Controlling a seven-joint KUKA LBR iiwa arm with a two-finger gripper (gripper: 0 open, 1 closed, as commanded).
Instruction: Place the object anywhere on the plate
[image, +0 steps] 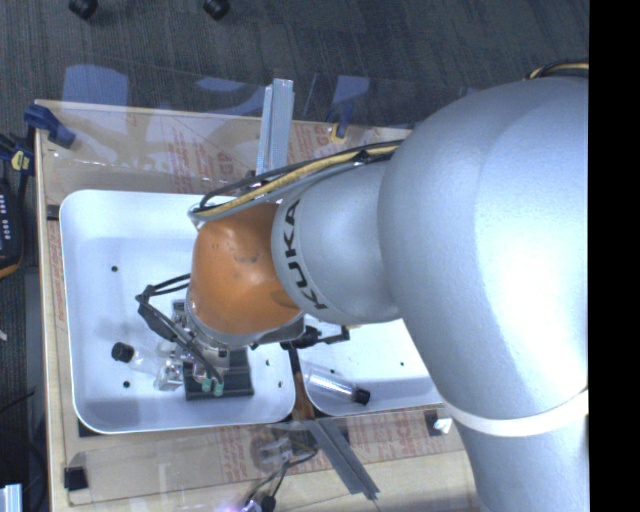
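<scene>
I see the black two-finger gripper (204, 380) low over the left white shallow bin (85, 250); can't tell its state. A small clear plastic object (166, 374) lies just beside it on the left, and a small black round piece (122, 352) farther left. The bin's near wall is close below, with open floor to the left.

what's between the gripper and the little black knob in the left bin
Bare white bin floor, in the camera view: nothing lies between the gripper and the black knob.
</scene>
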